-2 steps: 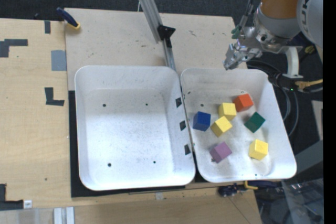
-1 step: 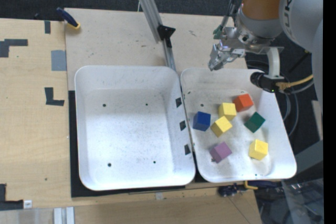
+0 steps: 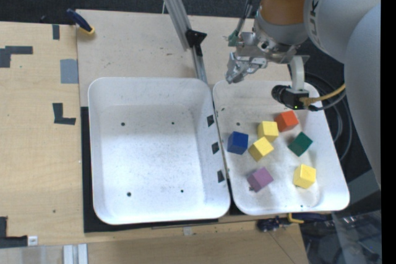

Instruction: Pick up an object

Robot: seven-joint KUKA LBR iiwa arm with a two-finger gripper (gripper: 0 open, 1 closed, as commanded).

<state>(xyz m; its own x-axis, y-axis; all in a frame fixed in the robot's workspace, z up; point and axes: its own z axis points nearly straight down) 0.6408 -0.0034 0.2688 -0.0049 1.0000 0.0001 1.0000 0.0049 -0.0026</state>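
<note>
Several small cubes lie in the right bin [image 3: 322, 195]: a blue one [image 3: 237, 143], two yellow ones [image 3: 268, 130] [image 3: 261, 148] side by side, an orange one [image 3: 287, 120], a green one [image 3: 301, 143], a purple one [image 3: 260, 178] and a third yellow one [image 3: 304, 175]. My gripper [image 3: 236, 75] hangs above the bin's far left corner, well apart from the cubes. Nothing sits between its fingertips, which look close together.
The left bin [image 3: 99, 127] stands beside the right one. A slanted metal rail [image 3: 176, 9] runs down to the bins' shared far edge, just left of the gripper. A blue and yellow tool [image 3: 80, 21] lies at the bench's far left.
</note>
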